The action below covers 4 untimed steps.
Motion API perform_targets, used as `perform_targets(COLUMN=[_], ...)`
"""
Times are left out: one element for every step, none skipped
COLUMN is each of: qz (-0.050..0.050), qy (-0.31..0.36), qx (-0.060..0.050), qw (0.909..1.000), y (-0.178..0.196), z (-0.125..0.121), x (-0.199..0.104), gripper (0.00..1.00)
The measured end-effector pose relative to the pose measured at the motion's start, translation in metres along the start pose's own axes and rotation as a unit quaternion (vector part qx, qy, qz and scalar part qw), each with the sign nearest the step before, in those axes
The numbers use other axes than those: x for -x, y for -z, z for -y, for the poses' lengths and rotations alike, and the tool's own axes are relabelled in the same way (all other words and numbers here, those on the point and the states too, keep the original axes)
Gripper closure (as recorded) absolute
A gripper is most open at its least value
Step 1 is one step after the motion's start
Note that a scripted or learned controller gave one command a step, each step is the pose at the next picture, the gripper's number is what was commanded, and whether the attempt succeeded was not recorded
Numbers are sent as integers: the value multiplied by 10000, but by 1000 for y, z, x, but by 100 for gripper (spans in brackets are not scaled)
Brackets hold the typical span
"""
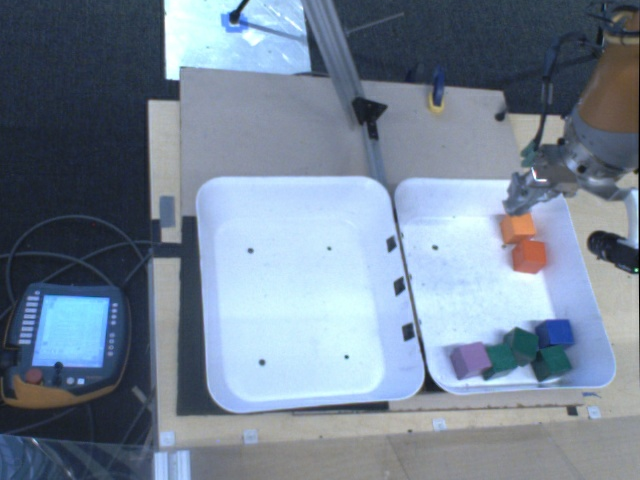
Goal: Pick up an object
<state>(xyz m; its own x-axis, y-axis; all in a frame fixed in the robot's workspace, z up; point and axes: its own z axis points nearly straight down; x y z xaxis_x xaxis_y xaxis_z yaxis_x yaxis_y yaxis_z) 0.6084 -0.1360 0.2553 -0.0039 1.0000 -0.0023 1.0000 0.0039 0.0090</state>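
Gripper (520,200) poised over right bin (590,298), just above pale orange cube (517,229); can't tell grip state. Darker orange cube (529,256) touching it on near side. Tip: drop straight, centre on top cube, avoid nudging neighbour or bin wall.

Left bin (220,298) lies open for passage; in the right bin (440,268), 2 orange blocks (523,243) and a near-corner block cluster (512,353) obstruct
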Motion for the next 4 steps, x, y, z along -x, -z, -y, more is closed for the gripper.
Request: perform_targets(qz=[-17,-18,-16,-24], qy=[32,36,26,33], qx=[-15,-28,-33,-31], qw=[10000,10000,10000,10000], y=[5,-2,-16,-22], z=[-21,-31,-42,-57], x=[-48,-109,-153,-213], gripper=[100,100,100,100])
